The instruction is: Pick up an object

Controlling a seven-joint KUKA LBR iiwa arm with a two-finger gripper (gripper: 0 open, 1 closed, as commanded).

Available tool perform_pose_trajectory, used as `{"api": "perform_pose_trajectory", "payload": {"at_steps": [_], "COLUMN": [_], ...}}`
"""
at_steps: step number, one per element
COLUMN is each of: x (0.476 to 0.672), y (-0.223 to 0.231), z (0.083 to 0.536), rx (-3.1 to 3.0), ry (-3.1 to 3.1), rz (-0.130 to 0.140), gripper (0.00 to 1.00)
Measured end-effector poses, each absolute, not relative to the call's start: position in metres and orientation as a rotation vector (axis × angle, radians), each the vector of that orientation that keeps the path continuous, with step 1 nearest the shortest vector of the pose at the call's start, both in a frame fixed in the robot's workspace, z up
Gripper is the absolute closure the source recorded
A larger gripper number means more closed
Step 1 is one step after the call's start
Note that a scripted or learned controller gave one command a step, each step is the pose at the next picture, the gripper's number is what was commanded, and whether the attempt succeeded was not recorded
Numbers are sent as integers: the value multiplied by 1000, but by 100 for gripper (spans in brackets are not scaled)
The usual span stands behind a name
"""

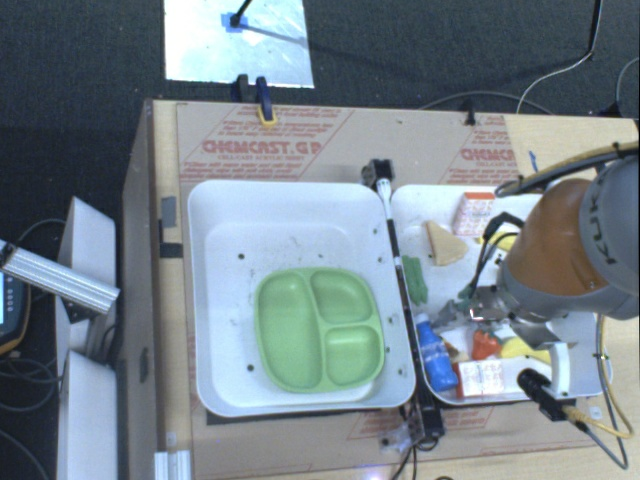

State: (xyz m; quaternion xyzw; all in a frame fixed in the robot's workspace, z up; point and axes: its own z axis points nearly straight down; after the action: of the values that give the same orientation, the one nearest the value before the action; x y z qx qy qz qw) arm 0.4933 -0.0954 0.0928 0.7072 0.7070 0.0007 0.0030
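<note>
- Claw (478, 313) of mine hangs low over the right bin (430, 206), under my orange wrist band (555, 238); whether it is open or shut, I cannot tell.
- Just beside it lie a red object (484, 344) and a yellow one (517, 348).
- Nearby: a blue bottle (432, 353), a tan wedge (443, 243), a green piece (414, 279).
- Left bin (225, 208) holds 1 green tray (319, 328) with 3 compartments.

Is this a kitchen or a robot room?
Probably a robot lab. A big robot arm reaches over two white bins on a bench, with cables trailing on the dark carpet.
</note>
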Motion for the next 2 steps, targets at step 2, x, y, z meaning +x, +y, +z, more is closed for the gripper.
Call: {"api": "perform_pose_trajectory", "payload": {"at_steps": [2], "x": [521], "y": [-154], "z": [159], "rx": [2219], "ry": [2220], "rz": [2], "gripper": [100]}}
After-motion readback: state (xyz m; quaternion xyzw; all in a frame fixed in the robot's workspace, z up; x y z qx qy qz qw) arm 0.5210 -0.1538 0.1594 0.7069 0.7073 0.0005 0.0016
